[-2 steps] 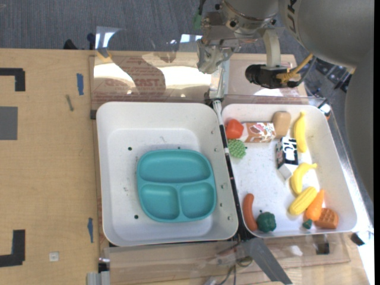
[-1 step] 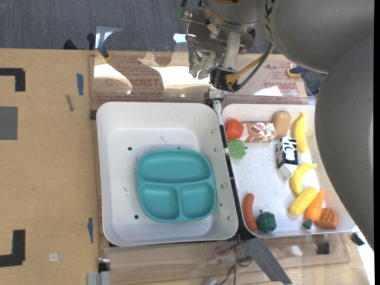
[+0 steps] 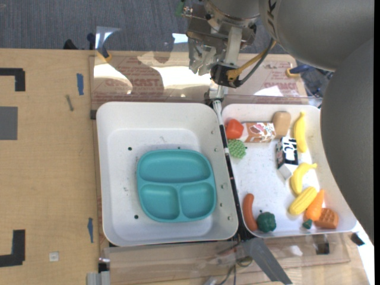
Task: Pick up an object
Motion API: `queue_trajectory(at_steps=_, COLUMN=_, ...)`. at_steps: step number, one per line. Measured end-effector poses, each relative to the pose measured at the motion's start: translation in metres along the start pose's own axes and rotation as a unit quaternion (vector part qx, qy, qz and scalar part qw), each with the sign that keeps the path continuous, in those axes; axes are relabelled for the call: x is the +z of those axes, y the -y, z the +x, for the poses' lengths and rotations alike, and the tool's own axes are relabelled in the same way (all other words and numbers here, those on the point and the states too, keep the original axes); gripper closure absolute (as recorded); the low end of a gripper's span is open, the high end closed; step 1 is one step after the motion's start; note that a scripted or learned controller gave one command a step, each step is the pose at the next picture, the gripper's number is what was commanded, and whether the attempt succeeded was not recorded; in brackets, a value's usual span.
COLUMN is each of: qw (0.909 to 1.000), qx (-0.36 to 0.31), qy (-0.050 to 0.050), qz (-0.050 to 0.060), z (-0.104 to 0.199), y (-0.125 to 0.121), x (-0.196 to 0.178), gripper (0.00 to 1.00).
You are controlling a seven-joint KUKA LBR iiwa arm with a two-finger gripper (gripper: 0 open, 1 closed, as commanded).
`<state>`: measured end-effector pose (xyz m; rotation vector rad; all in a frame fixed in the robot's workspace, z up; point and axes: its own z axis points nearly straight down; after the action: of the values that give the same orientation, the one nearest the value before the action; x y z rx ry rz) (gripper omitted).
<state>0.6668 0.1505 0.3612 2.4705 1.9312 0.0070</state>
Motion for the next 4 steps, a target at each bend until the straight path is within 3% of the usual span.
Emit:
queue_trajectory(at_steps=1, qw=1.0, qx=-0.003, qy=0.0, qz=-0.002, z=0.002, y=0.0, x=-0.011, gripper=1.0)
queue_trajectory(at_steps=2, qw=0.9828, qx=0.185, qy=0.0, qz=0.002, z=-0.002, y=-0.001, x=-0.02, gripper=1.0)
queue_trajectory(at_steps=3, qw=0.9828, qx=0.185, qy=0.001, qz=0.003, z=-0.002, y=0.0, x=-0.02, gripper=0.0)
queue_trajectory(at_steps=4, qw=0.9793, qx=0.202, qy=0.006, qz=0.01, z=-0.003, y=0.068, x=0.145, gripper=0.0)
